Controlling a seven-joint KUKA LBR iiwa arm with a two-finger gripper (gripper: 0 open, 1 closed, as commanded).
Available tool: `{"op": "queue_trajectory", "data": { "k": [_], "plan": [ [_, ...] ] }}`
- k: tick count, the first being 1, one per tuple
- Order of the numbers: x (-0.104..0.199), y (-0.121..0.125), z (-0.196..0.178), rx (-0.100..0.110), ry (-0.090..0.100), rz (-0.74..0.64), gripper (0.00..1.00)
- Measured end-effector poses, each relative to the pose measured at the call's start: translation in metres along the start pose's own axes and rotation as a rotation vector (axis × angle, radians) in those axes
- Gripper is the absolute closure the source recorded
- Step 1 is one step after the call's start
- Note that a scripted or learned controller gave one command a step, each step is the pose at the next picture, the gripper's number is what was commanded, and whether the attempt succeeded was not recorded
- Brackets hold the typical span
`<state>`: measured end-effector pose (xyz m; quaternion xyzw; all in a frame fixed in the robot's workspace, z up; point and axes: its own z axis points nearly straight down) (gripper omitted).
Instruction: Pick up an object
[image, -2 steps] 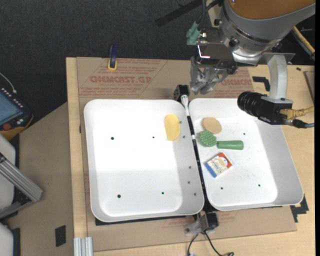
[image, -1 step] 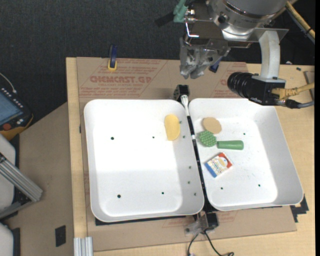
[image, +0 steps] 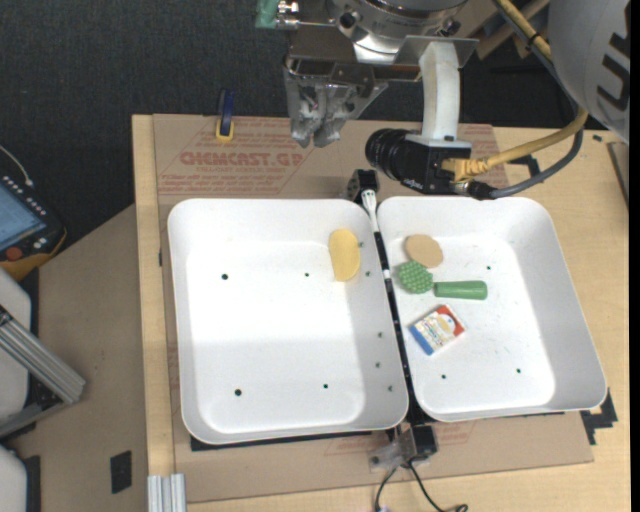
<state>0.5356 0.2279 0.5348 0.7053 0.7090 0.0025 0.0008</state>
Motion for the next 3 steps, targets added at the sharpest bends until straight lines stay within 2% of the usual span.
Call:
{"op": "queue_trajectory", "data": {
  "k": [2, 3],
  "plan": [
    [-0.004, -0.028, -0.001, 0.008, -0.003, 0.004, 1.0],
    [-0.003, -0.027, -0.011, 0.004, -0.002, 0.004, 1.0]
  ]
}}
